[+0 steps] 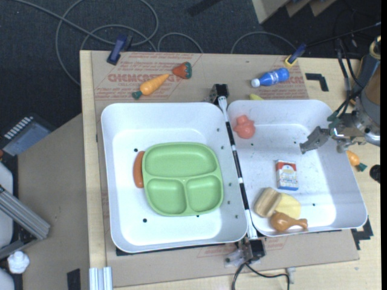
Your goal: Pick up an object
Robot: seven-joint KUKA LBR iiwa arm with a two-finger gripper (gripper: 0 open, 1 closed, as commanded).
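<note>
My gripper (314, 140) hangs over the right bin (338, 213), near its back right part, open with nothing between its fingers. In that bin lie a pink rounded toy (244, 127) at the back left, a small red and white box (286, 175) in the middle, and at the front a bread roll (265, 201), a yellow piece (291, 206) and a brown drumstick (288, 223). The box lies just left of and in front of the gripper. The left bin (121, 162) holds a green divided plate (182, 177) with an orange sausage (139, 169) at its left edge.
On the bench behind the bins lie a toy carrot (156, 83), a red toy (183, 70), a blue bottle (272, 77) and a blue clip (118, 49). A small orange piece (354, 158) sits by the right bin's right rim. Cables run across the floor behind.
</note>
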